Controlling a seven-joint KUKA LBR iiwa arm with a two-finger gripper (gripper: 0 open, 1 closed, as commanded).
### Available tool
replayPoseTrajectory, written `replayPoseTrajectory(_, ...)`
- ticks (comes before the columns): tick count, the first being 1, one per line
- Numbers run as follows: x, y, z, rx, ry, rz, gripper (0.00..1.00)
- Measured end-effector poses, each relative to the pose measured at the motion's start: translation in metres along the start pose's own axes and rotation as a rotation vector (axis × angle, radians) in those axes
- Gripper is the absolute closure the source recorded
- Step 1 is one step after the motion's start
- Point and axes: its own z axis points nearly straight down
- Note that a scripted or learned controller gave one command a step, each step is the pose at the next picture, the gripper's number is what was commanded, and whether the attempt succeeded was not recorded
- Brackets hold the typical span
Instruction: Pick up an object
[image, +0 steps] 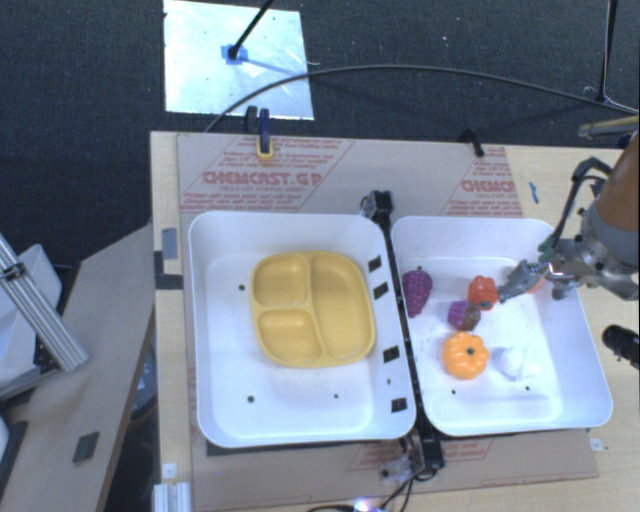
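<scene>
The jaws (522, 281) sit at the frame's right, over the right bin (570, 400); whether they are spread, I cannot tell. Just left lies a red-orange toy (482, 291), with a purple piece (463, 315) and orange pumpkin (465, 356) below.

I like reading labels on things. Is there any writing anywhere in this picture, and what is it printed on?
"CHEMCAST GP" in red, on the brown sheet beneath the white bins, at its left rear.
A second red print, on the same sheet at its right rear, partly hidden and too blurred to read.
Smaller lines of print beneath each: too small to read.
</scene>
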Motion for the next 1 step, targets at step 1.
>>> replayPoseTrajectory(1,-0.0008,-0.0096,0.0484,0.002,0.001,0.002,0.0)
